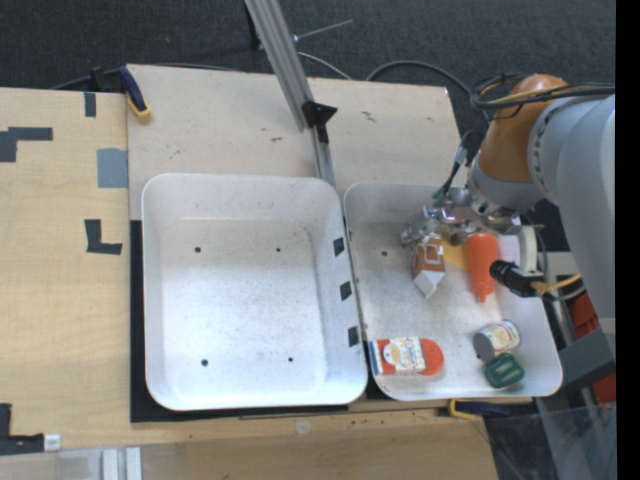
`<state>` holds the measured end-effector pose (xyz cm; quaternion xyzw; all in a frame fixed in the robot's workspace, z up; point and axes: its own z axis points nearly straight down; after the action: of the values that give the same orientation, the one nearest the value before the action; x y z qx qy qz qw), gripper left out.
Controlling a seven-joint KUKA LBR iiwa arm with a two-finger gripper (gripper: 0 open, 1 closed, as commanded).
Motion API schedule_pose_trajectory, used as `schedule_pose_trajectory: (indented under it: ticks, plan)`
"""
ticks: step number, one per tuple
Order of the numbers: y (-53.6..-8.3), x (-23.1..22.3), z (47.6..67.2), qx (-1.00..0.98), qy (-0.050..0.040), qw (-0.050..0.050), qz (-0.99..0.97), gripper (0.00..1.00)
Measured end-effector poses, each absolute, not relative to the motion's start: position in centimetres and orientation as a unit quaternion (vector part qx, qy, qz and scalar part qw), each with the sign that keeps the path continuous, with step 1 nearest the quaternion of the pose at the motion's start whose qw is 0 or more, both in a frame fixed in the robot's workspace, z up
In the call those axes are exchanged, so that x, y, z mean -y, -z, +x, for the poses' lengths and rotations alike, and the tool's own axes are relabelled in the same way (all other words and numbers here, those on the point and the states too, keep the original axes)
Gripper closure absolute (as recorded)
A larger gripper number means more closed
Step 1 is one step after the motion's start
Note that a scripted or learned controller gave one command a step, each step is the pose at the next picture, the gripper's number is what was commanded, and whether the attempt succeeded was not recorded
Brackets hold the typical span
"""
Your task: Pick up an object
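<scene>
My gripper (432,230) hangs low over the right bin (385,218), near its upper middle. Directly beneath its tips lies a small brown and white carton (429,266), close to or touching the fingers; I cannot tell which. An orange bottle (481,264) lies just right of the carton, on a yellow item (456,256). Further down the bin rest a red and white packet (408,356), a grey and yellow can (497,339) and a green object (505,372).
The left bin (240,288) sits beside the right one, their rims meeting at the centre. A metal pole (285,53) slants in from the top down to the bins' shared edge. The orange-banded arm (520,138) covers the right bin's upper right corner.
</scene>
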<state>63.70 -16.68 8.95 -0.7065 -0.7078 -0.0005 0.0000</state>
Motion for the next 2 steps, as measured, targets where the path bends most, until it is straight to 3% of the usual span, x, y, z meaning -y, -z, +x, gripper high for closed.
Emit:
schedule_pose_trajectory:
  ticks: [1, 2]
  plan:
    - [-10.0, 16.6, 63.7, 0.709, -0.0002, 0.000, -0.706, 1.00]
    - [-14.5, 17.2, 63.7, 0.707, 0.0007, -0.001, -0.707, 1.00]
